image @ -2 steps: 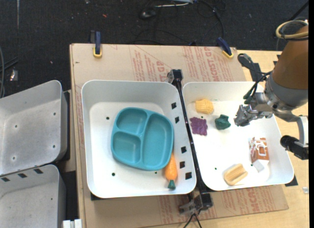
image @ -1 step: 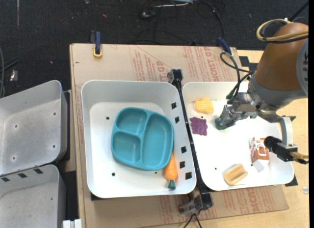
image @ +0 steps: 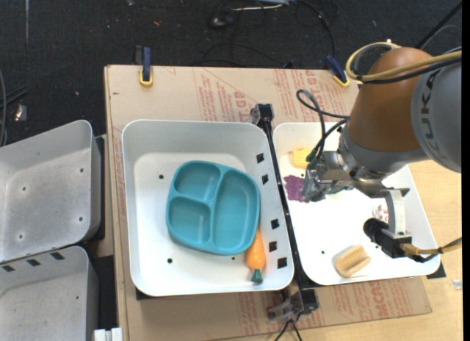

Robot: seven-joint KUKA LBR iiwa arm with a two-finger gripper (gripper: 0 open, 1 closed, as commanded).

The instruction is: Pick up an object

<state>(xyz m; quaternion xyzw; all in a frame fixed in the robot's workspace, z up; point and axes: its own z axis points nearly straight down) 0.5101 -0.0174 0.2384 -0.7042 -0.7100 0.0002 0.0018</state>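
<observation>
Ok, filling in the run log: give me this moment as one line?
tool low in right bin, by purple item | bread untouched | left bin: tray, carrot

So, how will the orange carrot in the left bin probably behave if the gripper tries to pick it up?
The carrot looks like a small plastic toy, so probably stiff and light. Its rounded, tapered shape may roll or slip. It lies wedged between the blue divided plate and the bin wall, so reaching around it could be awkward.
</observation>
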